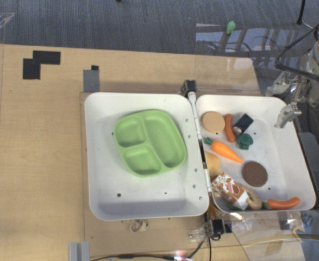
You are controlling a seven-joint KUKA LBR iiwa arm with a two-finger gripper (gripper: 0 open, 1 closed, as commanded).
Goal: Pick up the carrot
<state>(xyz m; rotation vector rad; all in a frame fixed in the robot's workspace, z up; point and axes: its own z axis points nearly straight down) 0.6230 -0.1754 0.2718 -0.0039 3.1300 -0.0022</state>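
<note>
A: Nearest the camera, in the right bin (306, 173), what lies along the front wall?

B: A crinkly printed packet (231, 190) at the front left corner, with a pale lumpy piece (254, 202) just beside it, and a smooth red-orange sausage (283, 203) lying lengthwise to the right. A bit farther back sits a flat, round, dark brown cookie (254, 173) with a matte face.

A: And the carrot?

B: The carrot (225, 150) is in that same bin, left of centre, a smooth orange cone with a small green top pointing toward the divider. It lies flat and slanted, the cookie near its tip and a yellowish wedge (212, 162) just beside it in front.

A: Behind it?

B: A tan round disc (213, 122), a second small sausage (230, 128) standing lengthwise beside it, a black block (243, 122), and a knobbly dark green piece (245, 141). They crowd the carrot's far side but none lies on it.

A: The left bin (99, 145)?

B: It bears a glossy lime-green divided plate (149, 141) with rounded corners.

A: The gripper?

B: The gripper (287, 115) hangs at the far right corner of the right bin, well apart from the carrot. I cannot tell how its jaws stand.
</note>
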